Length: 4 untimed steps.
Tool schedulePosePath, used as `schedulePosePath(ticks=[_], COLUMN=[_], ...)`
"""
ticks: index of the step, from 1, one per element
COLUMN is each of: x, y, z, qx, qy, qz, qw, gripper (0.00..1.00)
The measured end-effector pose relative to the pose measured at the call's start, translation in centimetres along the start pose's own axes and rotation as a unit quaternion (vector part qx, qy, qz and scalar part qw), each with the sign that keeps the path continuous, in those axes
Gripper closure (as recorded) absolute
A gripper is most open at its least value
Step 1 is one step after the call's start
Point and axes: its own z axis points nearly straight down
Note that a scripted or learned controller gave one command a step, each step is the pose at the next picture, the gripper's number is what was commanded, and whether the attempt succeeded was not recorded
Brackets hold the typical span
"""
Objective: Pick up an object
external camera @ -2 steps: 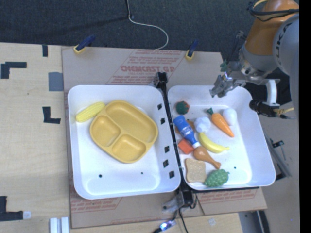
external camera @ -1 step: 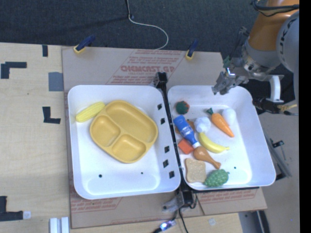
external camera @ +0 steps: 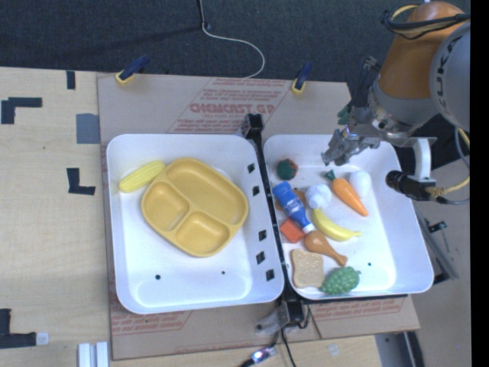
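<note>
Knobbly green broccoli (external camera: 339, 280) beside flat toast slice (external camera: 307, 267); end effector (external camera: 334, 157) above tapered carrot (external camera: 349, 193), grip state unclear.

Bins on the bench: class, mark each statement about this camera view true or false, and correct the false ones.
1. The yellow divided tray lies in the left bin. True.
2. The corn cob lies in the right bin. False: it lies in the left bin, beside the tray.
3. The carrot lies in the right bin. True.
4. The gripper holds the banana. False: the banana lies on the bin floor, apart from the gripper.
5. The blue bottle stands on the tray. False: it lies in the right bin.
</note>
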Motion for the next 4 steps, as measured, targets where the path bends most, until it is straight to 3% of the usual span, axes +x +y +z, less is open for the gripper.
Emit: schedulePosePath(ticks=[2,3,4], x=[5.3,7.3,7.0], y=[-8.5,-12.8,-10.6], z=[-0.6,0.8,1.0], qx=[0.001,0.002,-0.001], qy=[0.000,0.000,-0.001], qz=[0.001,0.001,0.001], qw=[1.0000,1.0000,1.0000], gripper=[1.00,1.00,1.00])
